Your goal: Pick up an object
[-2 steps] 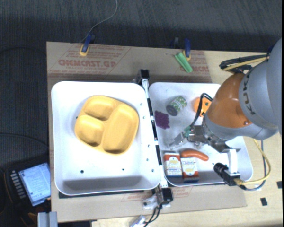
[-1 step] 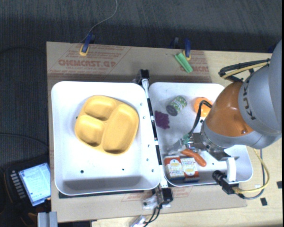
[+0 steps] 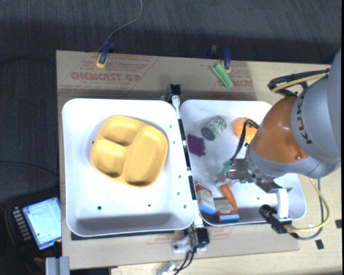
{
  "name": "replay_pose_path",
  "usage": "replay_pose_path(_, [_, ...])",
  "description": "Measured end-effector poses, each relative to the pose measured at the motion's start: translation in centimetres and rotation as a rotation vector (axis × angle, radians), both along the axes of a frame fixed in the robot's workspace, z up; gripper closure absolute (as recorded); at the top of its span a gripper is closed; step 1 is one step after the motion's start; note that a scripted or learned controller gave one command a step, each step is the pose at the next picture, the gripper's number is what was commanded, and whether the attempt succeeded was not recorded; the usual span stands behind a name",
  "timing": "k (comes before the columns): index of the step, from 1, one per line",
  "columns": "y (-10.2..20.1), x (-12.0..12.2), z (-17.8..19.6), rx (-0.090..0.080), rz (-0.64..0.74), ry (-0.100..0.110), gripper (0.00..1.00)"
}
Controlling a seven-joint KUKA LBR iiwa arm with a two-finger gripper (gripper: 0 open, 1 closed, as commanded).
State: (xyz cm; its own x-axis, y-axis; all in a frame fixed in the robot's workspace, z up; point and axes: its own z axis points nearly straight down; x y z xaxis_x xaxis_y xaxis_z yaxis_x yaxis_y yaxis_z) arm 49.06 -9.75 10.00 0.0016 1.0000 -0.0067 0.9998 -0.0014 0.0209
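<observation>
Gripper [image 3: 228, 173]: fingers buried under the wrist housing, so their spacing is unreadable. Orange object [image 3: 243, 127] in the right bin [image 3: 229, 105]: largely covered by the orange band of the arm [image 3: 309, 130]; identity unclear. Arm cut off by the right picture edge. Pile at the bin's near corner [image 3: 218, 206]: overlapping, blurred packets; labels illegible. Tablet [image 3: 39, 221] lower left: screen text too small to read.

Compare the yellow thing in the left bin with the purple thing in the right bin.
The yellow thing is far larger than the purple thing. The yellow one is smooth and lobed, while the purple one looks small and ragged-edged. The yellow one lies alone in the left bin; the purple one has other items around it in the right bin. Both rest on bin floors.
</observation>
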Motion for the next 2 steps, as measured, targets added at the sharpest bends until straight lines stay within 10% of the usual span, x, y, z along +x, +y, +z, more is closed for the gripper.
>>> replay_pose_path(1, [8.09, 7.19, 8.51, 0.007, 0.003, 0.019, 1.00])
replay_pose_path(2, [7.98, 7.13, 8.44, 0.006, 0.003, 0.021, 0.00])
